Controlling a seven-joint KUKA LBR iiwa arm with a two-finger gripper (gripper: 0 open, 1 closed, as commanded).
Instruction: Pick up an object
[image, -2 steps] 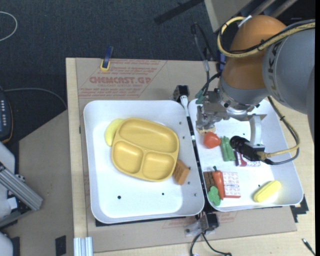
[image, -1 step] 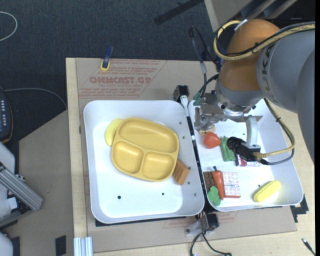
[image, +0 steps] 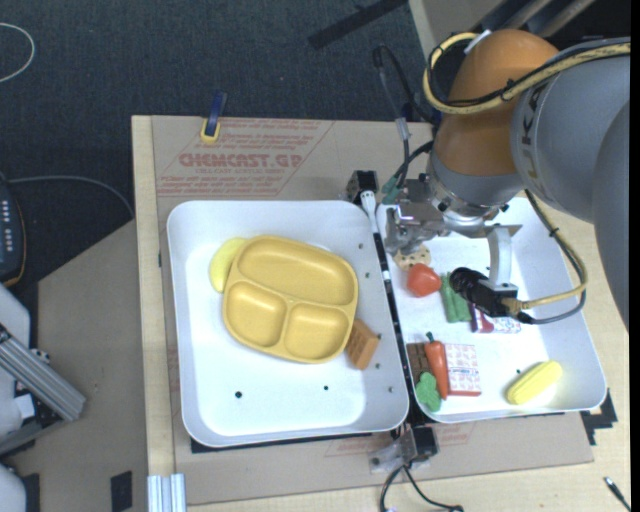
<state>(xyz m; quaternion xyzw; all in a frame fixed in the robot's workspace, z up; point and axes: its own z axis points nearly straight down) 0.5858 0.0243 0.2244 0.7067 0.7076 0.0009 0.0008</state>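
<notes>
1. My fingers (image: 408, 232) hang low over the far left corner of the right bin (image: 570, 300), close beside the wall it shares with the left bin (image: 190, 300). Whether they are released or clenched I cannot tell; the wrist housing and cabling hide the tips from above.

2. Nearest candidate: a small tan block (image: 409, 258), lying just toward the camera from my fingers, almost under them. Touching or nearly touching it on the near side is a red tomato-like piece (image: 423, 281).

3. Governing relation: both pieces lie just nearward of my fingers along the shared wall, not sideways. I judge the coming move to be a short shift toward the camera and a descent. The red piece is roundish, so no long axis constrains the wrist angle.

4. Farther choices in the right bin: a green stick (image: 456, 305) with its long axis running away from the camera; a carrot (image: 434, 357) lying on a green leaf shape (image: 429, 392); a red-and-white card (image: 461, 368); a yellow lemon-like piece (image: 533, 382) near the right corner, well apart from my fingers.

5. The left bin holds a yellow divided tray (image: 290, 298) and a brown block (image: 362, 346) at its near right edge.

6. Risk, as judgement: the shared wall stands just beside the tan block and could foul one finger.
</notes>
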